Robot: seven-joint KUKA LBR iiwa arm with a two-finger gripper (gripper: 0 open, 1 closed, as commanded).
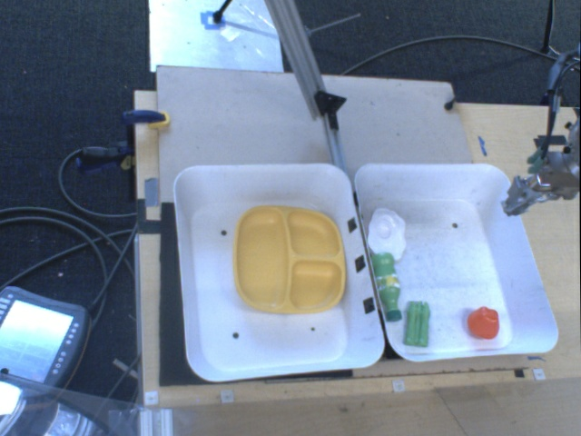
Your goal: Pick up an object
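1. Camera view: two shallow white bins sit side by side on the pale surface (245, 116), the left bin (195, 271) and the right bin (522, 271) touching along their inner walls.
2. A yellow divided plate (289, 258) lies flat near the middle of the left bin, with three compartments facing up.
3. The right bin holds four things. A white crumpled object (387, 231) lies against its left wall, toward the far end.
4. Just in front of that, a green bottle (388, 285) lies on its side along the same wall, its yellow-banded middle showing.
5. A small green ridged object (417, 323) lies just right of the bottle's near end, close to the bin's front wall.
6. An orange-red object (484, 322) sits in the front right corner of the right bin, well apart from the green pieces.
7. The gripper (525, 193) hangs over the right bin's far right rim, at the frame's right side, apart from every object in the bin.
8. The fingers are small and blurred against the rim, so I cannot tell how far open they are; nothing is visible between them.
9. A grey pole (295, 39) slants down from the top of the frame toward the seam between the bins.
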